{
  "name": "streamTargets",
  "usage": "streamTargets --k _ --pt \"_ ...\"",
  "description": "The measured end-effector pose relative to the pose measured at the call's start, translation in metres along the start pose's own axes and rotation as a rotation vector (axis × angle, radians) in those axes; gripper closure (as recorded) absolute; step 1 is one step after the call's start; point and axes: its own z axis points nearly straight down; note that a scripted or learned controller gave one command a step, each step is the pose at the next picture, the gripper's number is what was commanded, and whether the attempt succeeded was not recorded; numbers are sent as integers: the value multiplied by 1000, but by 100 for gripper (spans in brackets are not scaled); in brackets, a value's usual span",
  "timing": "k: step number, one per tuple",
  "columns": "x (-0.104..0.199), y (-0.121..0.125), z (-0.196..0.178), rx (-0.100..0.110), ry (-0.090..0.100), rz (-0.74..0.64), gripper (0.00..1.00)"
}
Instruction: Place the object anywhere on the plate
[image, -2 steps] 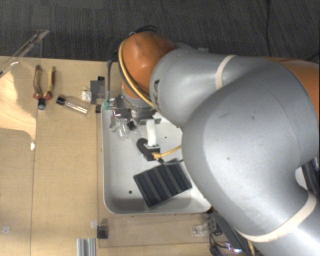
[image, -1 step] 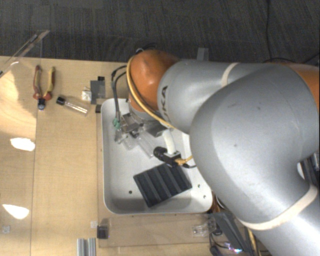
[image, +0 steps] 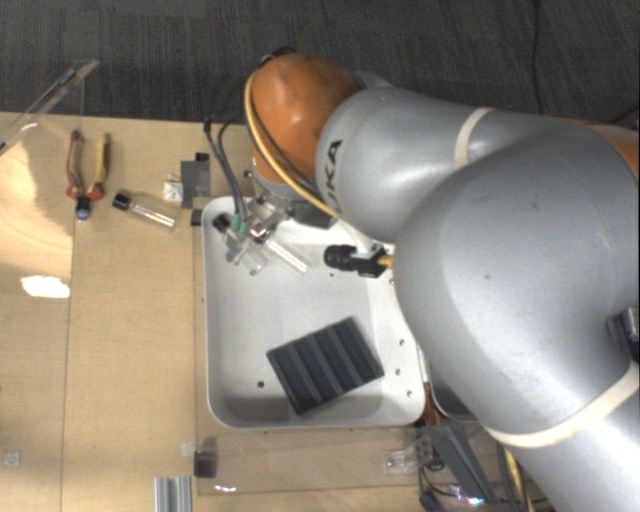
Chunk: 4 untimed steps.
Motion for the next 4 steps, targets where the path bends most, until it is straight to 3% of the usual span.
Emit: streamTargets --k 1,2,3,4 --pt "28 -40 16 -1 -6 -513 100" --pt "29 -10 -87 -11 -3 -561 100" --pt "18 2 -148 -11 -6 -1246 100" --pt "11 9 -64 -7 0 -849 100"
